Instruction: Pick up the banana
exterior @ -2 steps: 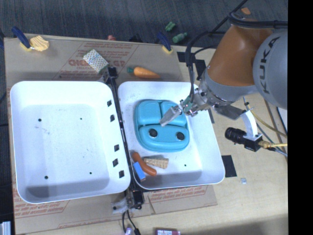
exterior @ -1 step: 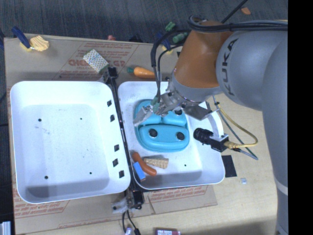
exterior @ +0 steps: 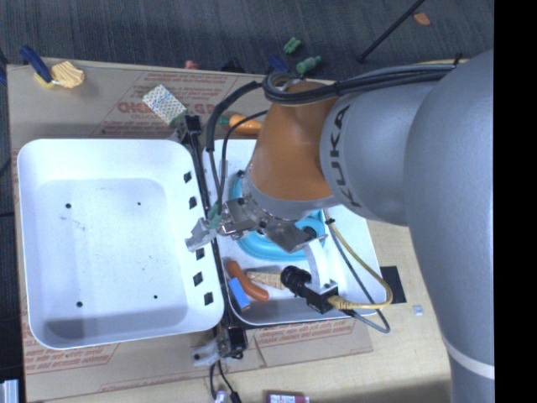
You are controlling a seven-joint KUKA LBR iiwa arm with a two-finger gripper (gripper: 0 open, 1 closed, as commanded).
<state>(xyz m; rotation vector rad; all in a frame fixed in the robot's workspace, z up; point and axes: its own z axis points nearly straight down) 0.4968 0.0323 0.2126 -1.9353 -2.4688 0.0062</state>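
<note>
2 shallow white plastic bins (exterior: 33,225) sit on brown cardboard (exterior: 109,99), with dark carpet (exterior: 126,15) beyond. The gripper (exterior: 214,223) hangs over their shared wall; whether it is clenched, I cannot tell. A pale yellow piece (exterior: 267,276), maybe the banana, lies in the right bin.

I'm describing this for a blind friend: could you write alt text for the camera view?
A large grey robot arm with an orange band reaches down over the right bin, hiding most of its small colourful items. The left bin sits beside it on a cardboard-covered bench.
</note>
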